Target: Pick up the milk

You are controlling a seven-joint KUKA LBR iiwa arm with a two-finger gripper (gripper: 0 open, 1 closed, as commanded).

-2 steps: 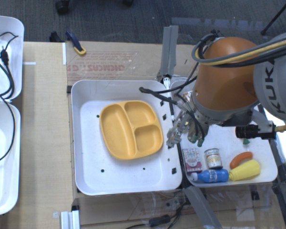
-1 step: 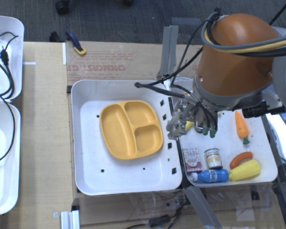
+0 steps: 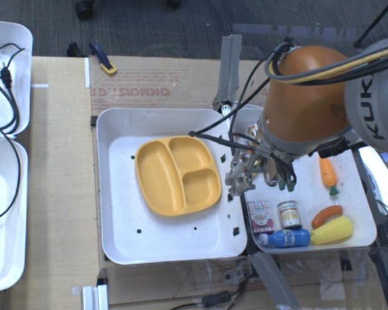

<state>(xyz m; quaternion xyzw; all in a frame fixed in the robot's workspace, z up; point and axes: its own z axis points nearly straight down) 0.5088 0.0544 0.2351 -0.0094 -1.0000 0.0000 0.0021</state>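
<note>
Yellow divided plate (image 3: 178, 175) in left bin (image 3: 116, 237), milk (image 3: 260, 216) in right bin (image 3: 368, 234)

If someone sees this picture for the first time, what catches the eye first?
The big orange band of the arm, hanging over the right bin. Next the yellow divided plate, alone in the left bin. The milk carton lies at the right bin's near edge with a can and a blue bottle.
</note>
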